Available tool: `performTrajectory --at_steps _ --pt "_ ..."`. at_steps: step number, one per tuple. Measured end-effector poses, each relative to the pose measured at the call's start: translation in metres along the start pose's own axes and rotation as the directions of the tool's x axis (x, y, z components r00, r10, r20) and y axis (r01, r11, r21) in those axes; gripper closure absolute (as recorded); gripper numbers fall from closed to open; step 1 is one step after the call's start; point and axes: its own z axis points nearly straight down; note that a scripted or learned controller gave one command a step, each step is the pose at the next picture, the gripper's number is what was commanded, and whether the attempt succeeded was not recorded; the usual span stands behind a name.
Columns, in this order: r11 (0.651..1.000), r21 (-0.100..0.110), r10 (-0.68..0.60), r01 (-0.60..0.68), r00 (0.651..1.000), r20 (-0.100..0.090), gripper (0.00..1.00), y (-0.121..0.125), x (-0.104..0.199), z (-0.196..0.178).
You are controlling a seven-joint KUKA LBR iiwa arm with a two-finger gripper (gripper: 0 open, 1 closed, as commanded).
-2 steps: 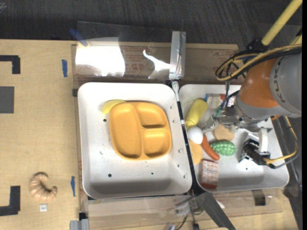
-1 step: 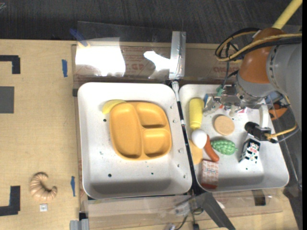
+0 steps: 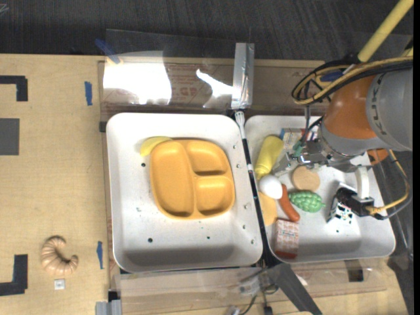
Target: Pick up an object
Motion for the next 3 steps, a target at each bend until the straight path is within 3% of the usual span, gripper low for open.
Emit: performTrajectory --at_steps 1,2,3 --pt "0.998 0.015 -0.057 0.057 0.998 -0.006 0.0 -0.029 -0.024 -0.113" --pt "1.0 0.01 -0.013 0.013 1.0 -0.005 0.0 -0.029 0.002 -0.005" --pt "1.0 0.005 -0.012 0.012 1.0 -0.003 1.0 -0.027 0.002 -0.016"
